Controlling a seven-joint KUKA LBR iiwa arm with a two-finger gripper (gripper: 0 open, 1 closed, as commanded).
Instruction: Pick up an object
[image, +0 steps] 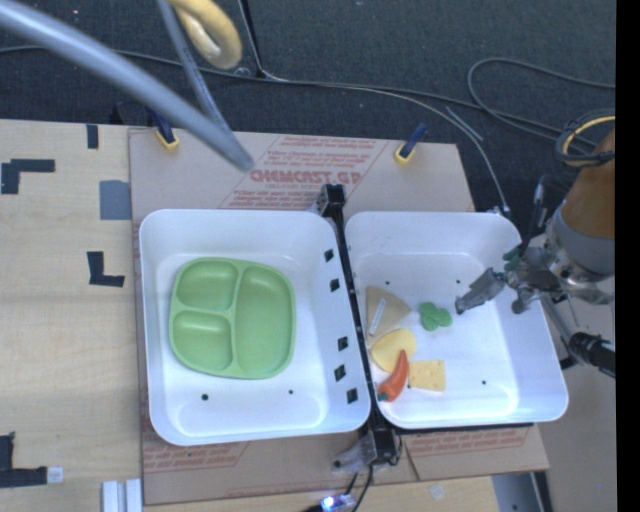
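Nothing picked yet from where I'm watching. My gripper (480, 294) sits at 3 o'clock in the right bin (500, 395), fingers spread, nothing between them. Closest target is the green piece (434, 317), just beside the tips toward 8 o'clock. It's roundish, no real long axis.

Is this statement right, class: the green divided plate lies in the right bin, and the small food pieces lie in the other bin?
Wrong on one point. The camera view shows the green divided plate in the left bin; the food pieces lie in the other, right bin.
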